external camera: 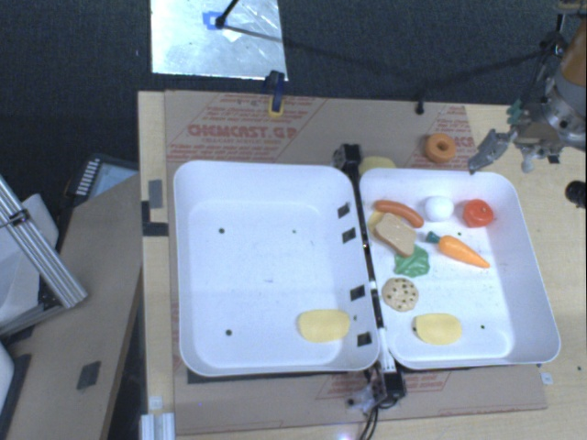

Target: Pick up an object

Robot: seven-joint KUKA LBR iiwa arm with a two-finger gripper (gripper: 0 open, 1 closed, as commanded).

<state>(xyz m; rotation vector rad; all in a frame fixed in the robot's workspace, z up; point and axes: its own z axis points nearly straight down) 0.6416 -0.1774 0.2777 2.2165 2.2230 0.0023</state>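
Note:
My gripper (506, 157) hangs at the far right, above the bench just behind the right bin's (535, 312) back rim, open with nothing between its fingers. In that bin lie a sausage (397, 212), a white egg (438, 207), a red tomato (477, 213), a carrot (461, 251), a bread slice (395, 236), a green leaf (413, 263), a cookie (400, 293) and a yellow oval piece (437, 328). The tomato is the nearest item to the gripper, a little in front of it and to its left. Another yellow oval (324, 324) rests at the front of the left bin (238, 246).
A donut (440, 148) sits on the cardboard behind the right bin, left of the gripper. A pale yellow item (376, 164) peeks over the bins' back rim by the centre divider. Behind the bench lies a metal sheet (216, 26), with a clamp (274, 94) in front of it.

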